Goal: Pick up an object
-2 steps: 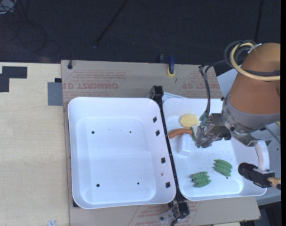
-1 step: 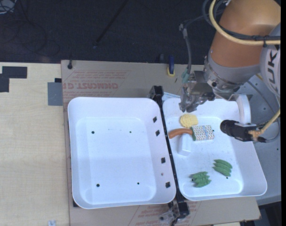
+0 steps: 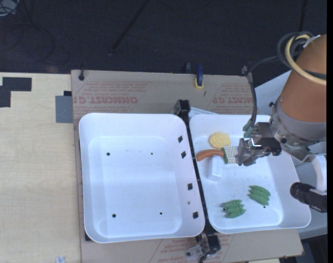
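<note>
The gripper (image 3: 244,156), its closure state not discernible, is positioned low in the right bin (image 3: 287,215), with an orange carrot-like object (image 3: 208,154) just beside it at nine o'clock.

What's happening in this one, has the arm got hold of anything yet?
The grey arm's two-finger gripper is low in the right white bin, beside an orange carrot-shaped toy and a yellow round ridged toy. Nothing is visibly held between its fingers. Two green pea-pod toys lie untouched nearer the bin's front. The left white bin sits alongside.
</note>
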Tool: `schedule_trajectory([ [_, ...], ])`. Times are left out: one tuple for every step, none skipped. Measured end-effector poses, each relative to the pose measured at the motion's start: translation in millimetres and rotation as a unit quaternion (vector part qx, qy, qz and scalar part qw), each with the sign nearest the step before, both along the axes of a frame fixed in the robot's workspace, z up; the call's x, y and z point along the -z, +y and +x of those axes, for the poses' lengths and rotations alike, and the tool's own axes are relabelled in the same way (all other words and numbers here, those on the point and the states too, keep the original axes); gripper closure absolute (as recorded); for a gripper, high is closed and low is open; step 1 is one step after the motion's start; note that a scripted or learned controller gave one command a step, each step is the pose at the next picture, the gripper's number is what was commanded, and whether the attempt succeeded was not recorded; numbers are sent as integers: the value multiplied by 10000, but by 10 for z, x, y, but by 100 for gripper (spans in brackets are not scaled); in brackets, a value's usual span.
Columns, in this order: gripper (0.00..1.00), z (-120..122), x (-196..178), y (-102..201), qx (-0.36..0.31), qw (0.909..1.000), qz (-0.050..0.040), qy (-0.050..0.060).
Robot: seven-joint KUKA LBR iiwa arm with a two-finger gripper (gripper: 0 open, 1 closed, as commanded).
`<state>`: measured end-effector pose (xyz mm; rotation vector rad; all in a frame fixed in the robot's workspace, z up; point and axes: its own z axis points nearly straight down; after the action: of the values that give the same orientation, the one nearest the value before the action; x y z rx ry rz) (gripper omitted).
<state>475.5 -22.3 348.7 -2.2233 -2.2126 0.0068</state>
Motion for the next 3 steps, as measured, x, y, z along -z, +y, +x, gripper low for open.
schedule_trajectory([
  [100, 34, -92, 17, -29, 10000, -3, 2],
  [100, 2, -423, 720, -63, 10000, 5, -31],
  [100, 189, 199, 539, -13, 10000, -12, 16],
])
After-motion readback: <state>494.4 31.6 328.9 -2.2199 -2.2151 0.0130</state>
